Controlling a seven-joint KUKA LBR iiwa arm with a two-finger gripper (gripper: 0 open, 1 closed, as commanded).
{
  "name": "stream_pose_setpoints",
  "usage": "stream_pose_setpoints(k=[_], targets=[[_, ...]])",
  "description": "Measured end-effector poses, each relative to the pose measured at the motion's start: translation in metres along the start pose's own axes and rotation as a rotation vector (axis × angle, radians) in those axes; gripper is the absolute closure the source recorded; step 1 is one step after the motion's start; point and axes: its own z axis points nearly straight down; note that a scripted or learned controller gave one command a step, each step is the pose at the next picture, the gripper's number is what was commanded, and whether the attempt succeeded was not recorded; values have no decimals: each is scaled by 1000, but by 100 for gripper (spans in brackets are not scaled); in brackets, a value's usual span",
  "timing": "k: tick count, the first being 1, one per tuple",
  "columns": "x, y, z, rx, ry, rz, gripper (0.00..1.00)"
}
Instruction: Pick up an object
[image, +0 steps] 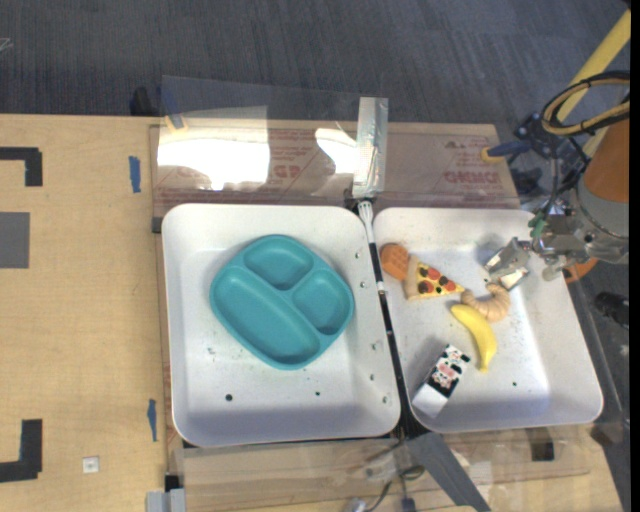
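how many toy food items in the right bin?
3, possibly more. A pizza slice sits left of centre, a croissant beside it near the divider, a banana mid-bin. A pinkish piece by the gripper is unclear, maybe a fourth.

Before you, two bins side by side on the bench. Left bin (190, 400): one divided plate (282, 300) lying near its middle. Right bin (560, 390): a pizza slice (432, 281) toward the rear left, a round piece (395, 261) just left of it by the dividing wall; a banana (477, 335) right of and nearer than the slice; a small carton (446, 374) nearest you, left of the banana's end. The gripper (507, 267) sits at the rear right, just behind the banana.
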Motion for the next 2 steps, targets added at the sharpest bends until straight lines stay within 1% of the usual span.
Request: stream_pose_setpoints(k=[1,2], targets=[[51,47,82,-26,-5,-6,0],[-7,2,-2,-21,-7,1,0]])
